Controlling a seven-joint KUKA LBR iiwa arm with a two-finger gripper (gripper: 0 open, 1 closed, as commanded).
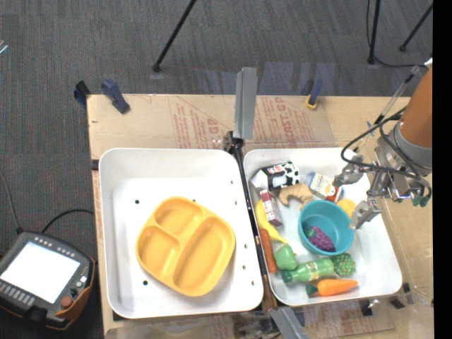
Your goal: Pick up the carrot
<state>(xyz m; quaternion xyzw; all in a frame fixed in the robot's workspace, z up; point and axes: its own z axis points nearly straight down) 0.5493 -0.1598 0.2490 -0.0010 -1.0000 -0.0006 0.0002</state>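
The carrot [335,287] is orange with a green top. It lies on its side at the front of the right bin [385,260], just in front of a green bottle [311,270]. My gripper [353,195] hangs over the right bin's far right part, beside the teal bowl [325,226] and well behind the carrot. Its fingers [361,212] stand open with nothing between them. A thinner orange stick-shaped item [269,257] lies along the right bin's left wall.
The bowl holds purple grapes [322,237]. Around it lie a green pepper [285,256], a banana [266,224], a cow toy [281,175], a croissant [296,195], a small carton [322,185] and a yellow fruit [347,206]. A yellow divided plate [186,244] sits in the left bin [120,189].
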